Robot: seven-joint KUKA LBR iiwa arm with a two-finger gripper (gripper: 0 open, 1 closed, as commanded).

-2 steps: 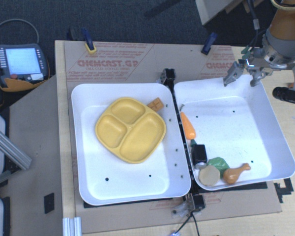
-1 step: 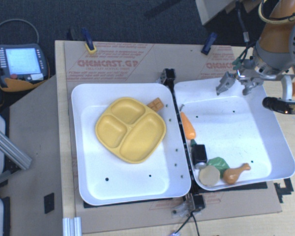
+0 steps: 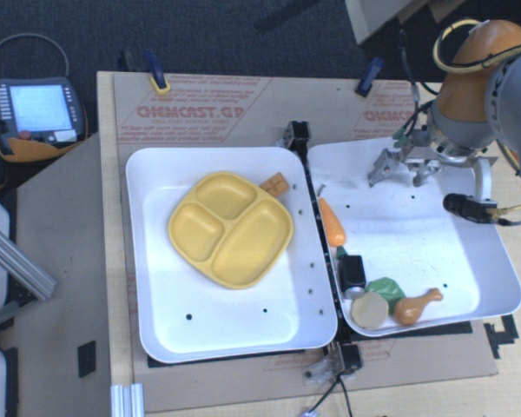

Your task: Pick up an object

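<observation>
**Mia:** What's over on the far left?

**Ben:** A little screen box (image 3: 36, 111) with a cable looped over it. It sits off the bench, at the upper left of the frame.

**Mia:** And the big white thing next to it?

**Ben:** That's the left bin (image 3: 148, 259). A yellow plate (image 3: 231, 229) with three parts lies in its upper middle. A small brown block (image 3: 274, 184) pokes out from behind the plate's upper right edge, touching it.

**Mia:** What's in the right bin (image 3: 469, 259)?

**Ben:** Toys, all along its left side and lower left corner. An orange carrot (image 3: 332, 223) lies by the left wall. Just below it is a black block (image 3: 352, 272). Then come a round cream thing (image 3: 370, 310), a green thing (image 3: 387, 289) touching it, and a brown chicken leg (image 3: 416, 304) just to the right.

**Mia:** Where's the robot's hand?

**Ben:** The gripper (image 3: 405, 167) is near the top of the right bin, under the orange and grey arm (image 3: 471, 85). It's well apart from the toys.

**Mia:** Has it got anything?

**Ben:** No. Its fingers are spread out wide and nothing is between them.
</observation>
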